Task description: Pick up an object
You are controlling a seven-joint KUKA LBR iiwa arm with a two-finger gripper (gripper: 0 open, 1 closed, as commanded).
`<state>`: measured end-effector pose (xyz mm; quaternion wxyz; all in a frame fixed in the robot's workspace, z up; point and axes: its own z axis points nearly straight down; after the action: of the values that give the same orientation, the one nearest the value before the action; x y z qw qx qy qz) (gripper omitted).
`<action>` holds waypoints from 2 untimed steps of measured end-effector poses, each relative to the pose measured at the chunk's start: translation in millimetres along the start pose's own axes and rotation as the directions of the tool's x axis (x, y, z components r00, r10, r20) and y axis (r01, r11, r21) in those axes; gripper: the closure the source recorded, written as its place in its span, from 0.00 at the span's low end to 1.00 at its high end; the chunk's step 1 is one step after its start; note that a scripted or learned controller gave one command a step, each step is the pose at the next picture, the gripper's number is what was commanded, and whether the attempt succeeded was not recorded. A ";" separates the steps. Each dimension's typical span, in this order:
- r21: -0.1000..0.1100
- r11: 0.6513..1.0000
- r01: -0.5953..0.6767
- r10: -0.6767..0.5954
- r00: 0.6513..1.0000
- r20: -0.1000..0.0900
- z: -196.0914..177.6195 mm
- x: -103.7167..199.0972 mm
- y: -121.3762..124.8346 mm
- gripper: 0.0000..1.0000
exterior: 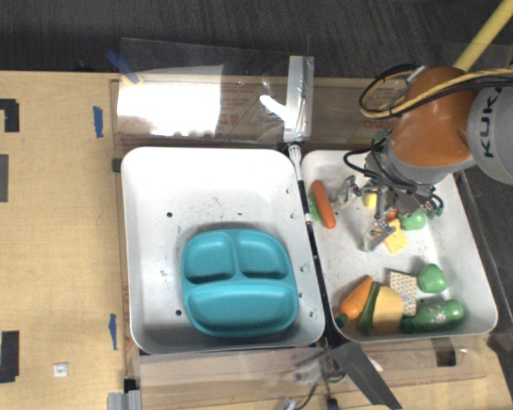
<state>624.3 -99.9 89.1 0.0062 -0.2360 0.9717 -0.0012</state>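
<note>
Camera view: gripper (381,229) low in right bin (478,254) beside yellow piece (396,243); finger state unclear.

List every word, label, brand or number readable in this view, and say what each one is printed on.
"KU": dark letters on the grey arm at the right edge, cut off by the frame.
Faint reddish print on the clear plastic sheet behind the left bin: too blurred to read.
No readable text on the teal tray, the toy food or the cardboard.

Teal divided tray (237,281) in left white bin (145,195).
</note>
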 end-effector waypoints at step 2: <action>-0.002 0.990 -0.141 0.141 0.990 -0.003 0.5 -6.1 -11.6 0.00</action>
<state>635.0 -107.4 88.8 0.0047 -0.1667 0.9860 0.0000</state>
